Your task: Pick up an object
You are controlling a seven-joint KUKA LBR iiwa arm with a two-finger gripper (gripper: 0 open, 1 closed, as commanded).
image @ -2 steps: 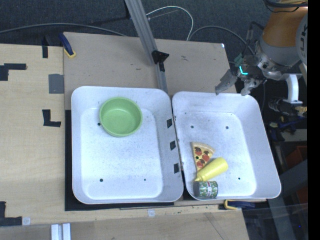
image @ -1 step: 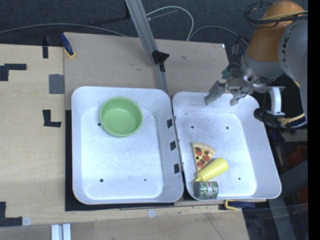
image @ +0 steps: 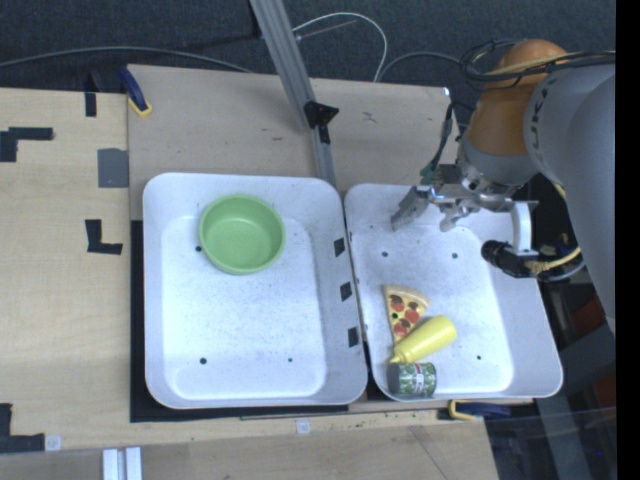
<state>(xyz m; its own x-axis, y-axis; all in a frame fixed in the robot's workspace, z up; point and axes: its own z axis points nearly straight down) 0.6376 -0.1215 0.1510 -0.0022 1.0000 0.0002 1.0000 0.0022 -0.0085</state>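
Note:
My gripper (image: 428, 216) hangs over the far part of the right bin (image: 520, 313), its two fingers spread open with nothing between them. Well nearer the front of that bin lie a pizza slice (image: 404, 310), a yellow bottle (image: 426, 339) and a small green can (image: 412, 379), bunched together and apart from the gripper. A green bowl (image: 241, 233) sits upright in the far left part of the left bin (image: 250, 368).
A slanted grey metal pole (image: 291, 63) crosses the bench behind the bins, ending near the gap between them. Cables (image: 345, 28) loop at the back. The grey arm with its orange band (image: 520, 98) fills the upper right.

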